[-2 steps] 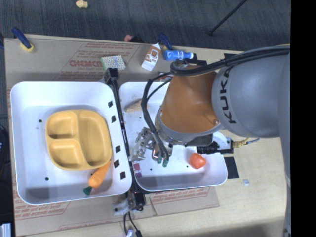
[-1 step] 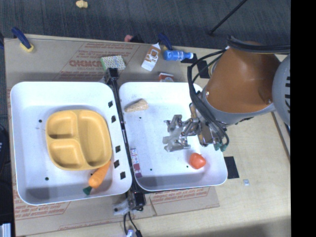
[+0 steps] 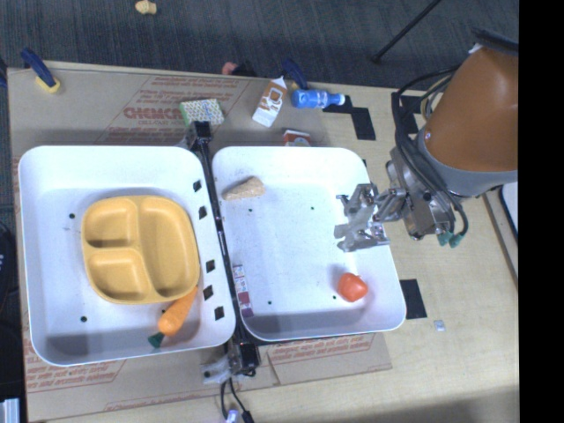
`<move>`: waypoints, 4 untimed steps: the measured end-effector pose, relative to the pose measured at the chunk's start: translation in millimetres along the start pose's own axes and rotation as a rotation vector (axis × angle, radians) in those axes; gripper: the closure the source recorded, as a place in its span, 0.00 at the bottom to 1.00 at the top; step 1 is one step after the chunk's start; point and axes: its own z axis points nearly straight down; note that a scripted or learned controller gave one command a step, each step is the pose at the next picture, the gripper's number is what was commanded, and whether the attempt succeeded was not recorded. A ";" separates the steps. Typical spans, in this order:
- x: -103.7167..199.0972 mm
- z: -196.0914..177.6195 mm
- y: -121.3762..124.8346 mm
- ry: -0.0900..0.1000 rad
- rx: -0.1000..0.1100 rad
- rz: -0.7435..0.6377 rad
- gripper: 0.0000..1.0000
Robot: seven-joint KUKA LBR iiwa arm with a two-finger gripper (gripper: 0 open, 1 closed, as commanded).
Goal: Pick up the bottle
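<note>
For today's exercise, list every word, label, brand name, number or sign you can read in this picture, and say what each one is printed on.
"CHEMC...": red print on the cardboard sheet behind the left bin; the rest is cut off or blurred.
Red print along the cardboard's front edge: too small to read.
Small carton behind the right bin: label blurred.
Blue bottle: label unreadable.
Sticker at the right bin's left wall: too small to read.

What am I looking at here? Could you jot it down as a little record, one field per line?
arm: grey with orange band, reaching in from the right
gripper: over the right bin's right side, empty
bottle: blue, lying on the bench behind the bins
left bin: yellow divided plate and a carrot
right bin: piece of bread and a red-orange tomato
also on bench: small carton
</note>
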 end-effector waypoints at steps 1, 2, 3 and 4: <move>3.4 69.6 -58.8 0.003 -0.001 0.056 1.00; 10.0 89.8 -83.6 0.005 -0.002 0.266 1.00; 9.0 93.1 -66.2 0.005 -0.002 0.409 1.00; 9.7 80.3 -75.4 0.003 0.000 1.056 1.00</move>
